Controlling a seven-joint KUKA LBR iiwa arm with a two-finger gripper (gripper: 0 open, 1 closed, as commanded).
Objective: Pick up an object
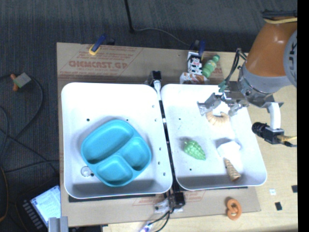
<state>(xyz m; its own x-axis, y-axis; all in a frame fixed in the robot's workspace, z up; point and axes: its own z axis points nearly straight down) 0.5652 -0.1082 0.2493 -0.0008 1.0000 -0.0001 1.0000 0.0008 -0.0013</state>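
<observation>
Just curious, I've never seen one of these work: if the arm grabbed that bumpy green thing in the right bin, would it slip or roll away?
The green object looks oval and knobbly, so it might rock or roll a little when nudged. Its bumps probably give fingers some purchase. It seems small, likely light.

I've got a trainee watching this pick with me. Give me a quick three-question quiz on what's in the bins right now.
1. True or false: the blue divided tray lies in the right bin.
2. Which thing sits nearest the gripper? A) the green toy B) the tan ring C) the ice cream cone
3. Fill in: the small orange ring lies outside the bins, on the ____ below the right bin.

Key
1. False: it lies in the left bin.
2. B: the tan ring lies just under the gripper; whether they touch cannot be told.
3. Board.
</observation>
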